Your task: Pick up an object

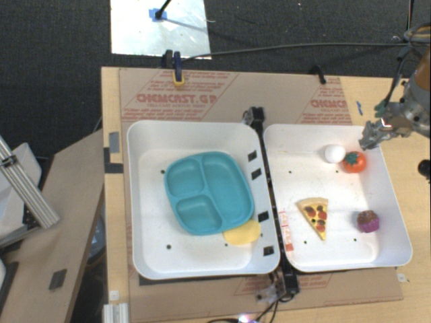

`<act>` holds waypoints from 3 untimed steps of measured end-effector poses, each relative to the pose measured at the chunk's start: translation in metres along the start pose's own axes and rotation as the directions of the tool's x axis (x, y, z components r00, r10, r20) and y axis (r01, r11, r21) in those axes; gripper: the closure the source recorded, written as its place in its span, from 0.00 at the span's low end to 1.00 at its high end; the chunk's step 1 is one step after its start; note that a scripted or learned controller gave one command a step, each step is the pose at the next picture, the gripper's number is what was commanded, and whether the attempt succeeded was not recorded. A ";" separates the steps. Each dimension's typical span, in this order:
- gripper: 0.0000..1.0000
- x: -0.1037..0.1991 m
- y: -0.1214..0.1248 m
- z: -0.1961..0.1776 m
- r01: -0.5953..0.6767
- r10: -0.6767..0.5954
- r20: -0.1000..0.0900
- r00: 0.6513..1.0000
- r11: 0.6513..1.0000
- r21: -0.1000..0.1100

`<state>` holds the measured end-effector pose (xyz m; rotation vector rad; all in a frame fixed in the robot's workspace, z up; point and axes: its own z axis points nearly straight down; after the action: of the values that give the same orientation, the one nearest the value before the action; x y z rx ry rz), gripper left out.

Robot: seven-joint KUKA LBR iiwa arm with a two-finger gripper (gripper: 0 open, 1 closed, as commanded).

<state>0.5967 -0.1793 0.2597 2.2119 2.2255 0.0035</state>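
The right bin [390, 251] holds a white ball [334, 153], a red tomato [354, 161] touching it, a pizza slice [315, 216] and a small purple toy [368, 221]. My gripper [372, 137] hangs at the bin's far right corner, just up and right of the tomato. I see nothing held in it. The left bin [145, 180] holds a teal divided plate [209, 192] with a yellow disc [243, 233] partly under its near edge.
The two bins meet along a black-clipped seam [266, 194]. They sit on a cardboard sheet [222, 93] on the bench. A blue clamp [177, 66] stands at the cardboard's far edge. Grey metal rails [23, 187] lie off to the left.
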 end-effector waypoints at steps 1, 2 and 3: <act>1.00 0.053 0.015 0.011 0.003 -0.003 -0.003 1.000 1.000 0.002; 1.00 0.112 0.026 0.014 0.004 -0.004 -0.004 1.000 1.000 0.002; 1.00 0.174 0.030 0.026 0.005 -0.005 -0.004 1.000 1.000 0.003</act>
<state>0.6261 -0.0051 0.2341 2.2102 2.2344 0.0041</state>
